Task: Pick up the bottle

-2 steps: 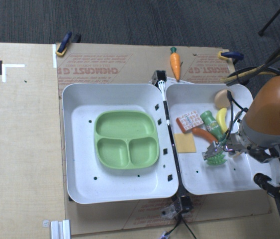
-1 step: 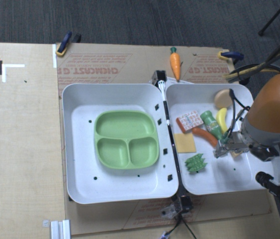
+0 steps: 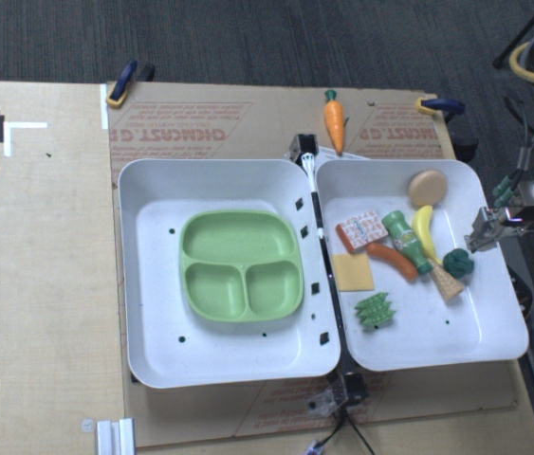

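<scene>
The jaws [image 3: 483, 238] hang at the right edge of the right bin [image 3: 494, 335], at the end of the arm coming in from the right. They are dark and small here, and whether they are open or closed cannot be told; nothing can be seen between them.

The bottle [image 3: 407, 240] is green and lies on its side in the right bin, slanting from upper left to lower right. It is hemmed in. A banana [image 3: 425, 234] lies along its right side, touching or almost touching. A carrot [image 3: 393, 260] lies just below it on the left. A red patterned box [image 3: 359, 229] sits to its left, and a dark green lump [image 3: 457, 263] sits between the bottle and the jaws.

The left bin [image 3: 143, 282] holds a green tray [image 3: 242, 265].

The main risk is a crowded grasp. Coming down on the bottle, the jaws could catch the banana or carrot instead, or pinch two things together. The round bottle could also roll or slip out, being on its side.
</scene>
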